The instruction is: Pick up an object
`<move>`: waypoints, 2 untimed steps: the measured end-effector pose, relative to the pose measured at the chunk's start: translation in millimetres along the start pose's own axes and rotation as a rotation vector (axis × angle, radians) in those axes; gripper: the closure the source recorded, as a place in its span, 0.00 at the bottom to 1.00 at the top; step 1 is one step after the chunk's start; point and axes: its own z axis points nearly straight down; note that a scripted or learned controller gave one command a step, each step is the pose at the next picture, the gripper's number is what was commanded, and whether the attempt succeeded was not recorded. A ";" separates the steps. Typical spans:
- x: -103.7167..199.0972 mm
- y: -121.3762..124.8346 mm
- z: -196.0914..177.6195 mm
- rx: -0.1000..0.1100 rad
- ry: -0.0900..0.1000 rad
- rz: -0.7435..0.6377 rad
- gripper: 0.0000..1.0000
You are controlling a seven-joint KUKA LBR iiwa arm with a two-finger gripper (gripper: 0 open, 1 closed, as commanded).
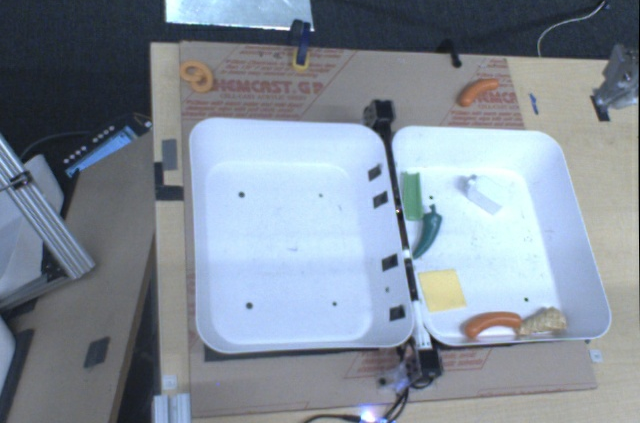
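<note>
Dark carpet surrounds a wooden counter (560, 76) topped with a printed cardboard sheet, and two shallow white plastic bins sit on it side by side. All the pickable stuff is in the right bin (580, 241): a small white-and-grey block (480, 194) lies near the middle toward the back, a flat green rectangular strip (410, 195) runs along the left wall, and a dark green chili pepper toy (428, 231) sits just below it, curving toward the centre divider. Nearer the front there's a flat yellow square (442, 290), and along the front wall an orange sausage-shaped toy (491, 324) lies next to a tan crumbly-looking piece (545, 320), the two looking like they touch end to end. The left bin (215, 311) shows just a few small dark holes in its floor. Outside the bins, another orange sausage toy (478, 91) rests on the cardboard behind the right bin, and a tan ring (197, 75) sits at the back left corner. The gripper (618, 81) is a grey bit peeking in at the right edge above the counter, well apart from everything in the bin, and I can't tell how it's set.
</note>
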 end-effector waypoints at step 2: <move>-92.3 -25.5 -0.1 0.000 -0.001 0.002 1.00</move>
